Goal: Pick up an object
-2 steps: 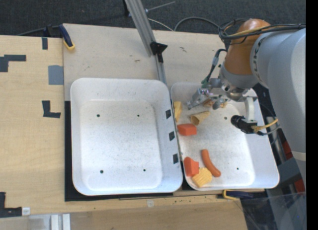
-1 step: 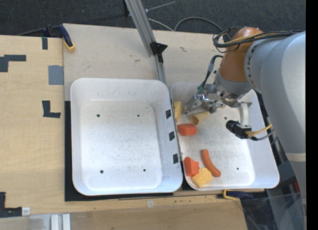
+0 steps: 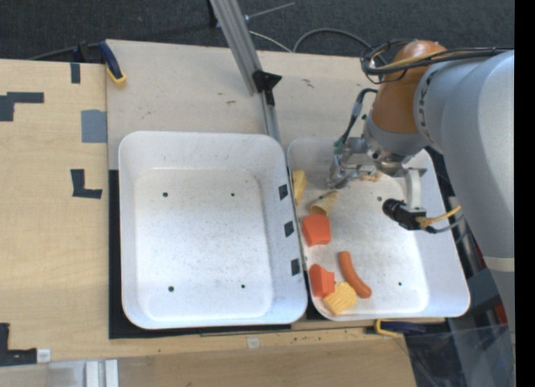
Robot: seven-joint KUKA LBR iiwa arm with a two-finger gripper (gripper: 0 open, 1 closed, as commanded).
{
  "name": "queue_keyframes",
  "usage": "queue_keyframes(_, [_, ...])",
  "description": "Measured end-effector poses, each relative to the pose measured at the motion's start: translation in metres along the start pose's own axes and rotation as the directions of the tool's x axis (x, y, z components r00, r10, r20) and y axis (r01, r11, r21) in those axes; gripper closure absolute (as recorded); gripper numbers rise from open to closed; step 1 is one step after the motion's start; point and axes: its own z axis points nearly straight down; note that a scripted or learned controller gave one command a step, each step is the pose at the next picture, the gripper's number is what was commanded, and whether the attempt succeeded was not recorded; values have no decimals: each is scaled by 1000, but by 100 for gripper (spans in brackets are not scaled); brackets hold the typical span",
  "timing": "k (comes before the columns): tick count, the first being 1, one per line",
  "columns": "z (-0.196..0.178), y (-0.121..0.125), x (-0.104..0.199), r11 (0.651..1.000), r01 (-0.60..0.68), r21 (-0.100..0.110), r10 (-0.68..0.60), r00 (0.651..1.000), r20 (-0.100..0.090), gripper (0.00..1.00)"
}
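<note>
Object candidates all sit in the right bin (image 3: pixel 447 289): an orange block (image 3: pixel 316 230) near the bin's left wall, a second orange piece (image 3: pixel 321 279) lower down, a yellow corn-like piece (image 3: pixel 341 298) touching it, and an orange carrot or sausage shape (image 3: pixel 354 273) just beside those. A yellow piece (image 3: pixel 298 185) leans at the left wall, and a small tan cone-like item (image 3: pixel 324 202) lies close under the gripper (image 3: pixel 341 173). The left bin (image 3: pixel 134 210) I ignore for now.

The arm (image 3: pixel 468 126) reaches in from the right, wrist low over the upper left part of the right bin. The gripper is down near the bin floor, just above the tan item. I cannot tell how far its fingers are parted (too small and cluttered with cabling in this view), and I see nothing clearly between them, so I log no hold.

Step in hand, as I judge it: the descent or approach onto a target, most likely the tan item or the yellow piece beside it. Nothing lifted yet.

Next move calls for centring over one item, closing on it, then a straight lift clear of the bin wall. Risk: the target lies close to the wall, so a finger may hit the rim or nudge the item away.
</note>
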Motion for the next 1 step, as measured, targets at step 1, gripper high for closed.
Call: queue_keyframes(1, [-45,-3,7,1000,-2,-5,2,1000,-1,100])
